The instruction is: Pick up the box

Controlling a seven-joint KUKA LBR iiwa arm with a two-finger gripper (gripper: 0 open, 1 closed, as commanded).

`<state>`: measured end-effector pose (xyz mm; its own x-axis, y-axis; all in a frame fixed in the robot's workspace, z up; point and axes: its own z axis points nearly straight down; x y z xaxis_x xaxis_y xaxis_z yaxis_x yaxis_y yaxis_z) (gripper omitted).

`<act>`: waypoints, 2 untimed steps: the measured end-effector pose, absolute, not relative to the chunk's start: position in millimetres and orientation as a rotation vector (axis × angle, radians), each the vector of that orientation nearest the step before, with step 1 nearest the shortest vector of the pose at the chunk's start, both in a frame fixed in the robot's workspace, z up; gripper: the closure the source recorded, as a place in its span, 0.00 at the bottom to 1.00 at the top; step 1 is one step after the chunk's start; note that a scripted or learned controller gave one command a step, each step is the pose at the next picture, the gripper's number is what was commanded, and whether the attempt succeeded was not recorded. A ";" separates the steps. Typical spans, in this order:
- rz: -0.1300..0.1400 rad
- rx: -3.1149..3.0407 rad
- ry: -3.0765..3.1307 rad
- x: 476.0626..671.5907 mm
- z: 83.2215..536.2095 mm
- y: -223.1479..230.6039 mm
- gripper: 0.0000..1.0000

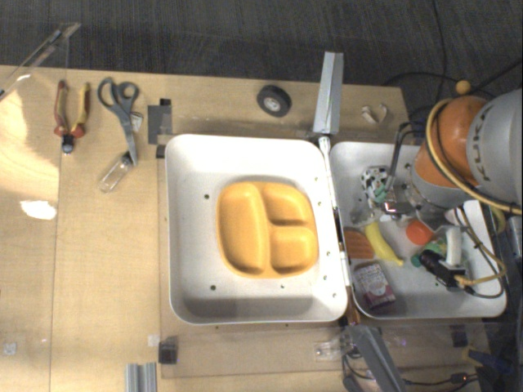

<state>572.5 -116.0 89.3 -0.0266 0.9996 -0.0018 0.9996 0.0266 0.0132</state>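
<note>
The box (374, 286) is small and dark purple with a pale label. It lies flat in the front left corner of the right bin (351, 166). The grey arm with its orange band reaches in from the right over that bin's back half. Its gripper (389, 204) hangs low over the bin's middle, well behind the box and apart from it. A yellow banana-shaped piece (382, 244) lies between the gripper and the box.
The left bin (188, 219) holds a yellow divided plate (266, 225). In the right bin lie a brown piece (357, 242), a red-orange ball (418, 232), green and white items (441, 256) and cables. Scissors (122, 109), pliers (69, 113) and a tape roll (274, 100) rest on the bench.
</note>
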 end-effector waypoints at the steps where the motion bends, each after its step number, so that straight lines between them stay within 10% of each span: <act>1: 0.007 2.011 2.405 650.8 87.0 -125.9 0.00; 2: 0.011 1.941 2.458 596.6 89.1 -95.9 0.00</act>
